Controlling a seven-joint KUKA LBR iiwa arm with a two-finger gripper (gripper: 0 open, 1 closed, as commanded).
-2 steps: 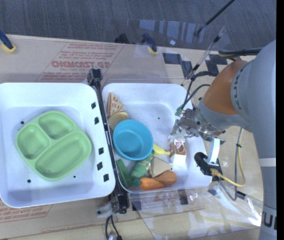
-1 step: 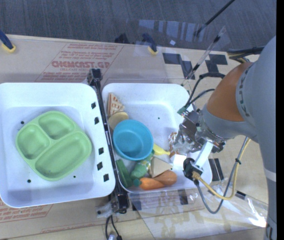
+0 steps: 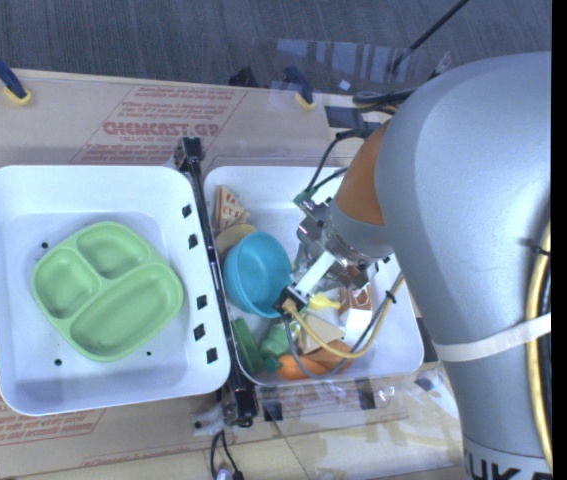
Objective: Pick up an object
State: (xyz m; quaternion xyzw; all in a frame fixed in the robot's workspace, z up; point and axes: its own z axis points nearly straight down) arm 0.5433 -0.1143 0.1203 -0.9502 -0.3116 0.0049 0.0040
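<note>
In the camera view, the grey arm reaches in from the right and lowers the pincer (image 3: 321, 308) into the right bin (image 3: 403, 353), over the clutter at that bin's near half. The arm's own bulk covers its tip, so I cannot tell whether the pincer is apart or together, and nothing can be seen held in it.

A blue bowl (image 3: 256, 273) lies on its side just left of the pincer, very close to it. A brown and white piece (image 3: 351, 303) sits just to its right. Green pieces (image 3: 253, 348) and an orange piece (image 3: 293, 369) lie nearer the front wall. A tan waffle wedge (image 3: 228, 208) rests at the bin's far left corner.

The left bin (image 3: 3, 268) holds a green divided plate (image 3: 108, 288), well apart from the pincer.

Both bins stand on a table covered by cardboard (image 3: 143, 118) with red print, with dark carpet (image 3: 113, 18) beyond.
</note>
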